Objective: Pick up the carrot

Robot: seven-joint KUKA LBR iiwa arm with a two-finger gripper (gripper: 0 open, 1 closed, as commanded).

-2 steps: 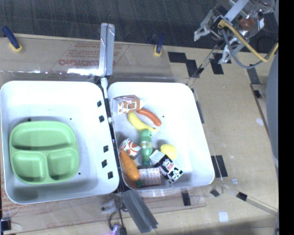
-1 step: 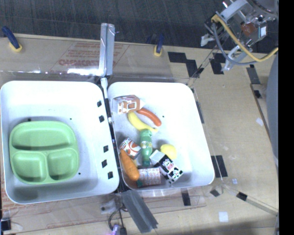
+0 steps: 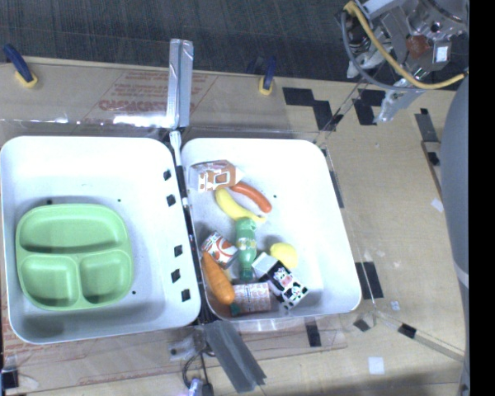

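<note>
The carrot (image 3: 217, 280) is a short orange cone lying in the right bin (image 3: 330, 221), close to its front left corner. It rests against a small red-and-white can (image 3: 220, 248) and a brown jar lying on its side (image 3: 252, 297). My gripper (image 3: 393, 97) hangs at the top right of the view, above the bench and outside the bins, far from the carrot. Cables and the wrist crowd around it.
The right bin also holds a banana (image 3: 229, 205), a red sausage (image 3: 252, 196), a green bottle (image 3: 246, 247), a lemon (image 3: 283, 254), a cow-patterned carton (image 3: 285, 287) and a small box (image 3: 214, 174). A green divided plate (image 3: 73, 256) lies in the left bin (image 3: 82, 159).
</note>
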